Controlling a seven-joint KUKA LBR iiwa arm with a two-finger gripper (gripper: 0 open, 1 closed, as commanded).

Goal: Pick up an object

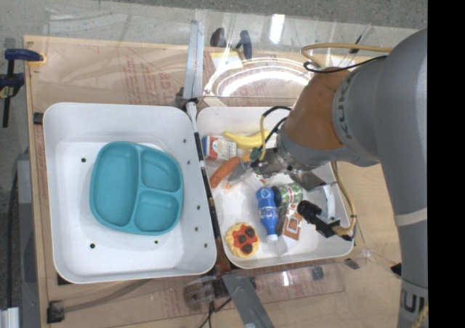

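Two bins [65, 137], one teal plate [136, 187], one banana [243, 139], one blue bottle [267, 212], one pizza [242, 239].

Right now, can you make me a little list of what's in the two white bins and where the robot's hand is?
left bin: one teal plate with three sections
right bin: toy food and a bottle
banana: yellow, at the far side of the right bin
carrot: orange, just in front of the banana
blue bottle: lying down, middle of the right bin
yellow toy: round with red spots, near front corner
hand: low over the right bin, close to the banana and carrot
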